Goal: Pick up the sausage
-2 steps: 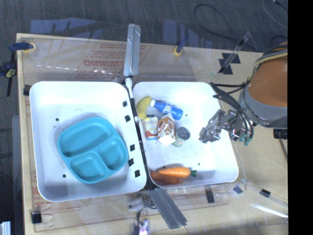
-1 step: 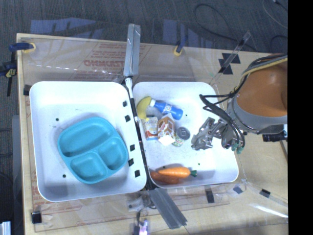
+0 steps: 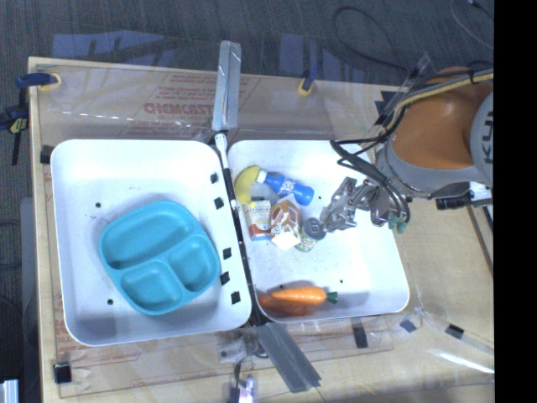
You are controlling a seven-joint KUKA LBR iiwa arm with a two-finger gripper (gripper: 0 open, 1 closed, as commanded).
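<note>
A cluster of small items lies in the middle of the right bin (image 3: 382, 267). In it, a reddish-brown piece that looks like the sausage (image 3: 286, 217) lies between a small carton (image 3: 258, 219) and a white-and-green item (image 3: 295, 240). My gripper (image 3: 319, 223) reaches in from the right, low over the bin floor. Its tip is just right of the sausage, close to it or touching the cluster. I cannot make out anything held in it.
A yellow banana (image 3: 246, 182) and a blue bottle (image 3: 289, 188) lie at the back of the cluster. An orange carrot (image 3: 295, 298) rests by the right bin's front wall. The left bin (image 3: 75, 183) holds a blue divided plate (image 3: 159, 256). Cables hang by the wrist.
</note>
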